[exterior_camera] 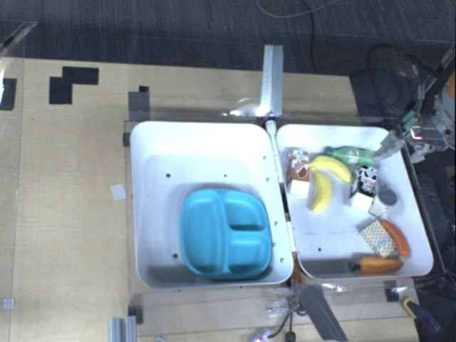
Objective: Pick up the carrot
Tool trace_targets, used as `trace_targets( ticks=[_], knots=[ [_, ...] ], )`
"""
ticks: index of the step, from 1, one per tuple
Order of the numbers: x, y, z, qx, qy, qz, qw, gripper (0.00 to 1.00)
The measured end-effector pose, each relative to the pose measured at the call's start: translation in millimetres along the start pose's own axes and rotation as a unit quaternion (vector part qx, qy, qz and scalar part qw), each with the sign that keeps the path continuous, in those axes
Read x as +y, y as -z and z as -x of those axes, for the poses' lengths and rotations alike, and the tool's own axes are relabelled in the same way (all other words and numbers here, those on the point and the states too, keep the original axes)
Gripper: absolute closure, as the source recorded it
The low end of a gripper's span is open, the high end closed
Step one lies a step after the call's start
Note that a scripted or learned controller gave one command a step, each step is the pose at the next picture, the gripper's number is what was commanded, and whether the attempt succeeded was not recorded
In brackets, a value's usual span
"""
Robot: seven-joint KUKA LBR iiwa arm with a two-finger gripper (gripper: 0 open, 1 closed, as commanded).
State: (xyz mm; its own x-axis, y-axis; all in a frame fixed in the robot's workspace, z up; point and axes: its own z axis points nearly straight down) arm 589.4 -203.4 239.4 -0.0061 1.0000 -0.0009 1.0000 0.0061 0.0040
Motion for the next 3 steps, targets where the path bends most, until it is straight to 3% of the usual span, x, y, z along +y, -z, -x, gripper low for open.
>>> trace_targets(
  ticks=[1,2,3],
  knots=[
    [-13,-120,-20,-0.009,0.115,0.014,0.9932,0.00],
    [-99,-149,-33,-0.001,0.115,0.004,0.9934,0.00],
    [-101,-63,2,-0.001,-0.023,0.001,0.9997,0.00]
  ],
)
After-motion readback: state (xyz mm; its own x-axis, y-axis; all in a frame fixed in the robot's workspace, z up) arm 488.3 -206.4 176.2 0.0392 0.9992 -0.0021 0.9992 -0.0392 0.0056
